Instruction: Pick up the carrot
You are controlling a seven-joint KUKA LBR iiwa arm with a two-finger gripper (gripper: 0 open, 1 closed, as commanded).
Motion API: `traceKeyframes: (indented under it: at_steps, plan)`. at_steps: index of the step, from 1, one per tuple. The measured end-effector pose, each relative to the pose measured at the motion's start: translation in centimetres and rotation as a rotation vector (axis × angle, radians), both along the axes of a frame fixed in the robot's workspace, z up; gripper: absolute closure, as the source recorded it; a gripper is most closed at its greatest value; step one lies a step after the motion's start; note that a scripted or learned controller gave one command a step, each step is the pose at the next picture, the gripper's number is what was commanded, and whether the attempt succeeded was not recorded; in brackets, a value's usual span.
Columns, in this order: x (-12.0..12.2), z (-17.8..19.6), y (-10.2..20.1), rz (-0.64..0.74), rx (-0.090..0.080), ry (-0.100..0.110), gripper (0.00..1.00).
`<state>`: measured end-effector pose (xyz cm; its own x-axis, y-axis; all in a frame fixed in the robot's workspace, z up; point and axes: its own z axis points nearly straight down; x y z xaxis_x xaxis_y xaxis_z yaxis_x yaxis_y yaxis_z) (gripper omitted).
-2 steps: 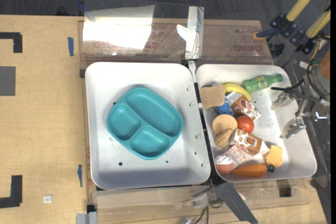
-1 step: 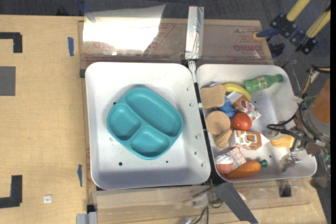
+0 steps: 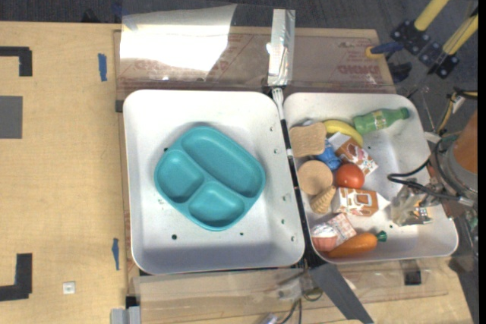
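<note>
- Table [image 3: 61, 186]: tan wooden surface carrying two shallow white bins side by side, the pair touching along their inner rims.
- Left bin [image 3: 144, 224]: holds one teal divided tray [image 3: 210, 176], three compartments, set at a slant near the bin's centre.
- Right bin [image 3: 437, 239]: holds a cluster of toy foods massed on its 9 o'clock half; its 3 o'clock half is bare white floor.
- Carrot [image 3: 353, 244]: orange with a green stub end, lying almost flat along the right bin's 6 o'clock rim, stub pointing toward 3 o'clock. Its other end is just beside a small red-and-white packet [image 3: 329, 231].
- Tomato [image 3: 349, 176]: round, red, near the middle of the cluster, at 12 o'clock from the carrot.
- Banana [image 3: 342, 128]: yellow, at the 12 o'clock end of the cluster, beside a slice of brown bread [image 3: 307, 139].
- Green bottle [image 3: 380, 119]: lying on its side at the right bin's 1 o'clock corner.
- Ice-cream cone [image 3: 322, 200] and a round tan biscuit [image 3: 315, 177]: on the cluster's 9 o'clock side.
- Small printed carton [image 3: 358, 202]: between tomato and carrot.
- Hand [image 3: 410, 209]: metal, at the right bin's 3 o'clock side, apart from the carrot; cannot tell whether wide or narrow. Nothing visible between its parts.
- Arm [image 3: 463, 155]: enters from 3 o'clock, orange band showing, black cables looping beside it.
</note>
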<state>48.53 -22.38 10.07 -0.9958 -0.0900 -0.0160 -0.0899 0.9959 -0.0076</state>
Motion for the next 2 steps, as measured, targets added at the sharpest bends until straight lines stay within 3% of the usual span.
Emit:
traceKeyframes:
  at_steps: [1,2]
  plan:
    - [3.0,13.9,0.9,-0.300,0.007,0.003,1.00]
    - [7.3,15.4,0.1,-0.299,0.008,0.007,1.00]
